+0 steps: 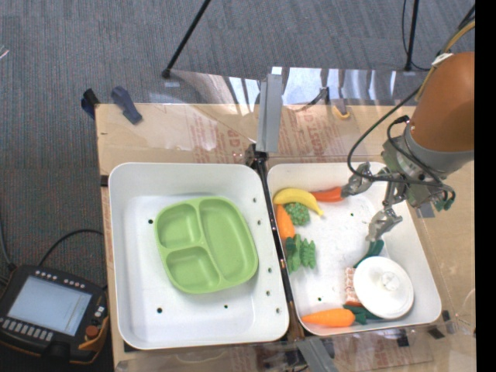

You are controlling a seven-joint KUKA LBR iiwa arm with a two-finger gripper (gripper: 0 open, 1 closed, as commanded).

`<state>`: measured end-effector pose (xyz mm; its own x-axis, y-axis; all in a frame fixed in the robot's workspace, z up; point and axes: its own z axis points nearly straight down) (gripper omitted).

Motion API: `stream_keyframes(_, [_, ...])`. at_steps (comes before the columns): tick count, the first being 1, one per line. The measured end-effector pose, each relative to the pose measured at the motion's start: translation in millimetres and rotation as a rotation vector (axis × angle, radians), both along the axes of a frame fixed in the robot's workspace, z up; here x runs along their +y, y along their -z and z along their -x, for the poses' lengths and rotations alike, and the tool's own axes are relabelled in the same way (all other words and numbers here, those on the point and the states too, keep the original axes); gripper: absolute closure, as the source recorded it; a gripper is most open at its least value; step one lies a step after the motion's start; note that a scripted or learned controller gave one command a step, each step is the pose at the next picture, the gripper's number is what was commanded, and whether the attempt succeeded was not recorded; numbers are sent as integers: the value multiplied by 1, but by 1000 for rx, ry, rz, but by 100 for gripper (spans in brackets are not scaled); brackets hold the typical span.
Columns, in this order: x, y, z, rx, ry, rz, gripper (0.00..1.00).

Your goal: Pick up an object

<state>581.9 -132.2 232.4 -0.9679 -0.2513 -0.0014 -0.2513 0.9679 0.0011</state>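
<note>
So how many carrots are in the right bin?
3: one carrot at the far wall beside the banana, one along the left wall, one at the near edge. Others may hide under the white plate.

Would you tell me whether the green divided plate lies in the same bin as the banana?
No, the green divided plate lies in the left bin, the banana in the right bin.

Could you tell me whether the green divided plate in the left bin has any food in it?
Empty: all three compartments of the green divided plate show bare green, with nothing lying in them.
</note>
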Motion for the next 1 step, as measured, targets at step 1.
stream_keyframes(1, [32, 128, -47, 4, 26, -3, 0])
